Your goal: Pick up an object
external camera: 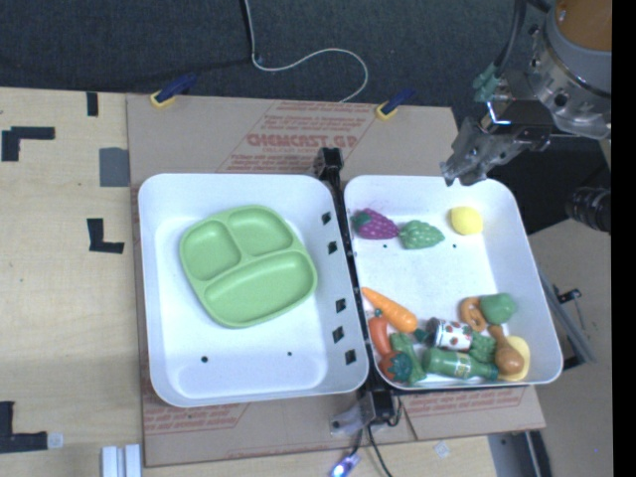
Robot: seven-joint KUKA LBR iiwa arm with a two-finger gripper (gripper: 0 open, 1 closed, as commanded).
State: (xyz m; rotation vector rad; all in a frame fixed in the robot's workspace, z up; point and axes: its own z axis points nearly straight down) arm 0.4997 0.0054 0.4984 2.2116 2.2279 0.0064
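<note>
Two shallow white bins sit side by side on the table (60,296), which is covered here by a sheet of brown cardboard (288,137) with red print. The left bin (164,366) holds a green divided plate (248,264); the right bin (437,276) holds the toy food that the task can draw on. The arm (581,28) comes in from the upper right, and its jaws (467,167) hang above the far rim of the right bin, just up and to one side of a yellow lemon (465,221); at this angle I cannot tell whether they are spread or pressed together, and nothing shows between them. So the pick looks not yet made: every object lies in the bin, and the descent, the closing and the lift all remain. Nearest candidates are the lemon, a green bunch (420,235) and purple grapes (374,224) along the far side; an orange carrot (390,309) lies mid-bin, and a crowded heap (452,346) fills the near corner. Behind the table, a white cable (298,63) trails over dark blue carpet (119,18).
</note>
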